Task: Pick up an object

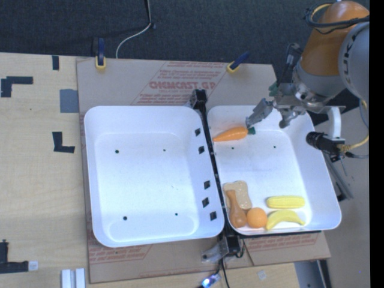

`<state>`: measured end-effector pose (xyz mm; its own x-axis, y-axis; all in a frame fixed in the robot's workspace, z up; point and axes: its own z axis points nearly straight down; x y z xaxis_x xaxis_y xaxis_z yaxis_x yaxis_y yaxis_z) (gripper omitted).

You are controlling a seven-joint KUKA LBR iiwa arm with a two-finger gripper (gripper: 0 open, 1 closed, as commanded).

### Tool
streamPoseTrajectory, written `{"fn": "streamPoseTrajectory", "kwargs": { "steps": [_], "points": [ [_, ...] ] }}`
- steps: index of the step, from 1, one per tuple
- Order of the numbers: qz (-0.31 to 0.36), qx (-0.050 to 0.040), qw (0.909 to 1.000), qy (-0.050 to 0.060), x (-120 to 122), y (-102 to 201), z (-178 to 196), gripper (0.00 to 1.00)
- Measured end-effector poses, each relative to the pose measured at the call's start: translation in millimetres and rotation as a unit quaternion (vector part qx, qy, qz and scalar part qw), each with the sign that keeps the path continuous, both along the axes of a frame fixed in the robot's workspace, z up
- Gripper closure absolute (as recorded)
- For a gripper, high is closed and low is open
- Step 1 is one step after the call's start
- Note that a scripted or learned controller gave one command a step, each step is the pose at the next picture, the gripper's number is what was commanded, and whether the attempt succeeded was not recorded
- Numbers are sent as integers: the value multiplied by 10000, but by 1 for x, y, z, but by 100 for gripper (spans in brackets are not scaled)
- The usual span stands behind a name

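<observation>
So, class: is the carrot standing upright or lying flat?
Lying flat: the carrot rests lengthwise on the right bin's floor, near its far-left corner.

Grey arm [360, 47] with orange band, dark cables, slim grey metal fingers [259, 111]
</observation>
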<state>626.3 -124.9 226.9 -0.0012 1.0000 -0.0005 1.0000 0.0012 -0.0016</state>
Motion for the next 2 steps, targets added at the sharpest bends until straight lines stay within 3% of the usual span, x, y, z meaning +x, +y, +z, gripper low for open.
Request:
{"fn": "streamPoseTrajectory", "kwargs": {
  "steps": [1, 2],
  "points": [
    [21, -5, 10000, -88, -22, 44, 214, 0],
    [3, -10, 10000, -6, -21, 42, 214, 100]
  ]
}}
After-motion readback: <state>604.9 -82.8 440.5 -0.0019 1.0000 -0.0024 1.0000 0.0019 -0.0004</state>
